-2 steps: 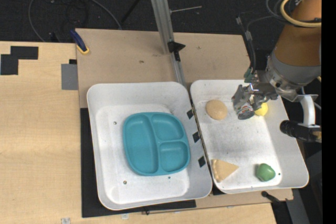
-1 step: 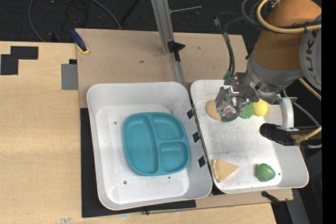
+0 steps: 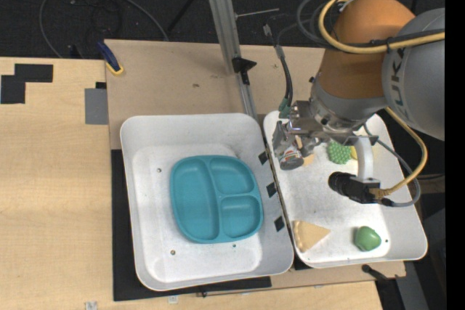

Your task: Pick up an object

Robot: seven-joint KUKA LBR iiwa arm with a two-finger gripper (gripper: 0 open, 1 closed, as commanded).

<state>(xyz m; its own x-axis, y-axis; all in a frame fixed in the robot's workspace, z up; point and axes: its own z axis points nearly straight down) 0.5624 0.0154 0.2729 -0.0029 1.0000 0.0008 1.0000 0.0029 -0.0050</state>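
My gripper (image 3: 289, 150) hangs low over the upper left part of the right bin (image 3: 407, 247), close to its left wall, under the grey arm with the orange band (image 3: 367, 25). Nothing shows in its grasp. A bumpy green object (image 3: 338, 152) lies just right of it, with a small yellow piece (image 3: 354, 152) against that. A tan wedge (image 3: 311, 234) rests near the bin's front left. A smooth green round object (image 3: 368, 238) sits at the front right.
The left bin (image 3: 145, 243) bears a teal divided plate (image 3: 216, 197) in its middle. A black cylinder (image 3: 352, 187) with a cable, fixed to the arm, hangs over the right bin's middle. An upright aluminium post (image 3: 227, 25) stands behind the bins.
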